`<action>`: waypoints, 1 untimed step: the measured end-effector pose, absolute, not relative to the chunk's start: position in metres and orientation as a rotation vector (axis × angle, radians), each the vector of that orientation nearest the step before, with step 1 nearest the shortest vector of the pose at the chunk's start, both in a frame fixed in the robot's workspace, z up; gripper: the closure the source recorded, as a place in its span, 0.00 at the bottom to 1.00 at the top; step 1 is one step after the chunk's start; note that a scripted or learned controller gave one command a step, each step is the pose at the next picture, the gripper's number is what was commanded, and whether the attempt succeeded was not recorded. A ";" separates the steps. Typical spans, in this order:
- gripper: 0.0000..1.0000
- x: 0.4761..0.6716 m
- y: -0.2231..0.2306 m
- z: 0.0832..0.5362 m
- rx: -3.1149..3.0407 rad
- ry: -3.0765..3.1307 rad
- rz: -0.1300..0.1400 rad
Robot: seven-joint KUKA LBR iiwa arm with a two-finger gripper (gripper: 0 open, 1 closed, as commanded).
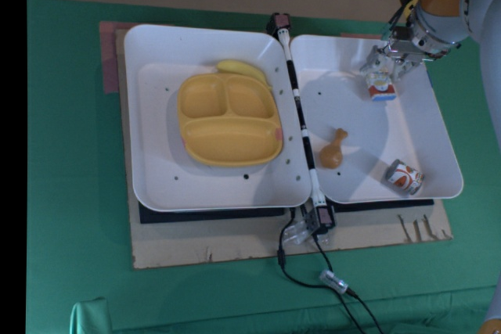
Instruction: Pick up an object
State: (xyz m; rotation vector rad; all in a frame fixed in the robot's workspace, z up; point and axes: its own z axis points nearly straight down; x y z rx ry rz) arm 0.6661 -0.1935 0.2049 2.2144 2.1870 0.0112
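A small white carton [381, 87] with red and blue print stands in the right bin [438, 129], near its far edge. My gripper [388, 66] hangs directly over the carton's top, open, with its fingertips to either side of the upper end. I cannot tell whether they touch it. In the same bin lie an orange pear-shaped toy [333, 151] near the divider and a red and white can [403, 177] on its side at the near right corner.
The left bin [149, 160] holds a yellow divided plate [228, 118], with a yellow banana [243, 70] at its far edge. A black and white divider bar [300, 117] runs between the bins. Cables [329, 278] trail off the bench's front.
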 end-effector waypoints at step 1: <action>1.00 0.657 -0.134 0.326 2.216 2.209 0.012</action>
